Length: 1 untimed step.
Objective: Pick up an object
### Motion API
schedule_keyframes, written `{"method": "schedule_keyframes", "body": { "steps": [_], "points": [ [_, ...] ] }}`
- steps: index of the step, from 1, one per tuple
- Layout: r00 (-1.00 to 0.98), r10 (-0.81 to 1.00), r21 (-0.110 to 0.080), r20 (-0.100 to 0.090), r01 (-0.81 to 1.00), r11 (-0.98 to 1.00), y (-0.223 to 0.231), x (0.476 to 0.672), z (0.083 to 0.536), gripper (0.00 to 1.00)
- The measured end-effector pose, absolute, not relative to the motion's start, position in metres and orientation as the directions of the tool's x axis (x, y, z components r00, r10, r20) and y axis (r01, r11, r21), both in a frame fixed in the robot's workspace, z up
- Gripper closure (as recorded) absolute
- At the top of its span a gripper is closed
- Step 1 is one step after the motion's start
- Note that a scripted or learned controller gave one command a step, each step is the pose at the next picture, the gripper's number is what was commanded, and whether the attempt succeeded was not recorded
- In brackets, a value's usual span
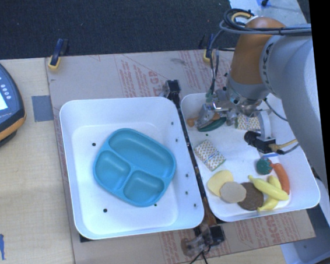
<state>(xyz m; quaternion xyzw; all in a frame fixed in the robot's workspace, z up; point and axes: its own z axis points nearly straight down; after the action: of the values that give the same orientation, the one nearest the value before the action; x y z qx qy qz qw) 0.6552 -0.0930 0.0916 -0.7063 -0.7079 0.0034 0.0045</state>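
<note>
Gripper (217, 112) sits low at the far end of the right bin (306, 201), over a dark green object (211, 125); finger state cannot be told, nor any contact. No object visibly lifted. Banana (268, 187), carrot (281, 176) and wrapped packet (209, 154) lie on the bin floor. Grasp and lift apparently remain.
</note>
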Motion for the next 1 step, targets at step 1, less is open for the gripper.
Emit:
{"method": "schedule_keyframes", "body": {
  "steps": [1],
  "points": [
    [-0.003, 1.000, -0.011, 0.002, 1.000, 0.003, -0.0930, 0.6552, 0.0916, 0.00]
  ]
}}
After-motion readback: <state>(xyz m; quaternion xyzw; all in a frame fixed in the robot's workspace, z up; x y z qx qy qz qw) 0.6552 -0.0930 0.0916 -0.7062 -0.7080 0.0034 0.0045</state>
